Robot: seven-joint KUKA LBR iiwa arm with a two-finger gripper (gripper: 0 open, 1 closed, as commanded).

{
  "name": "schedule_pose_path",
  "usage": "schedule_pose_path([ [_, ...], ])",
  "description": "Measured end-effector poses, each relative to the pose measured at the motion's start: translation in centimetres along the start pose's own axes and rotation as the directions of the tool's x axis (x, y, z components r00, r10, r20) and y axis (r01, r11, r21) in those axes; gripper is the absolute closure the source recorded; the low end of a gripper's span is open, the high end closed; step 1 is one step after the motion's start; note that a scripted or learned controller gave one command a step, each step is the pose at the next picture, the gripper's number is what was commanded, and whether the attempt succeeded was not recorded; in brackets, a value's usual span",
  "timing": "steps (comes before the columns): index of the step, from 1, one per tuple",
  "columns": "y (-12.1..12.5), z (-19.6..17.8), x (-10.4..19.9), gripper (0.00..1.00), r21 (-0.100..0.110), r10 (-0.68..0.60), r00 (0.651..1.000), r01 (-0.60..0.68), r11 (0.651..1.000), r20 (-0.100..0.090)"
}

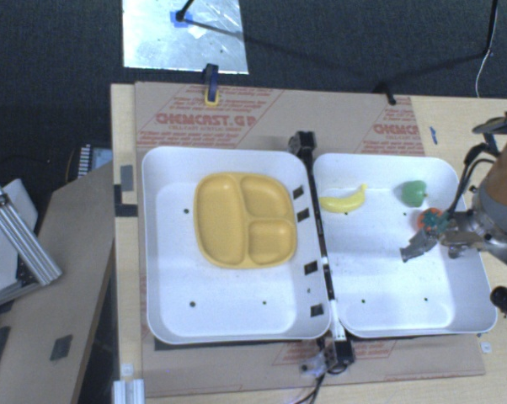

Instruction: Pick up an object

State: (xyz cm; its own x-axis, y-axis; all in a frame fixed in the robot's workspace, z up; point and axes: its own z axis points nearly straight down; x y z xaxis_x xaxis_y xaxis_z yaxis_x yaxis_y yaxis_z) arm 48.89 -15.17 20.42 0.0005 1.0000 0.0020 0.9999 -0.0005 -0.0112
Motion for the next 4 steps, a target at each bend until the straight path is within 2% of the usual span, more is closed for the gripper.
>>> schedule_pose_path([
  [1, 0.3, -0.6, 0.0, 0.00, -0.012, -0.004, 1.000, 0.004, 1.000, 0.002],
  [2, 0.6, 3.7, -0.4, 0.00, -0.010, -0.001, 1.000, 0.001, 1.000, 0.001],
  [3, 0.4, 9.9, -0.4, 0.00, -0.008, -0.001, 1.000, 0.001, 1.000, 0.001],
  [4, 0.5, 12.1, -0.4, 0.00, -0.011, -0.001, 1.000, 0.001, 1.000, 0.001],
])
